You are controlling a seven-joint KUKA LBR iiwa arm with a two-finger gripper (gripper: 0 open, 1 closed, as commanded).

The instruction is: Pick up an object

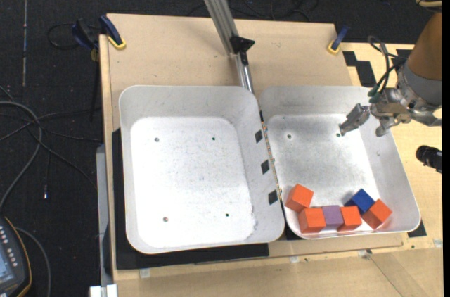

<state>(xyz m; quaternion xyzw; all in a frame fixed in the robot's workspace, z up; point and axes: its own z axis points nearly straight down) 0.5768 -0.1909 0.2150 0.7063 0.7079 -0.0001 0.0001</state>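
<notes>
The end effector (365,120) hangs over the far right part of the right bin (320,148), its two fingers spread wide with nothing between them. One finger (351,121) points down-left toward the bin floor; the other sits just beside the bin's right wall. The arm (427,67) comes in from the right, orange band above the grey wrist.

The blocks lie well apart from the end effector, bunched along the bin's near edge. An orange block (301,196) sits alone at the left, tilted. Nearer the rim runs a row, touching: orange (312,219), purple (331,217), orange (350,217). A blue block (363,200) sits behind the row's right end, with another orange block (377,213) just beside it at the corner.

The left bin (186,169) adjoins the right one on the tabletop (176,53).
</notes>
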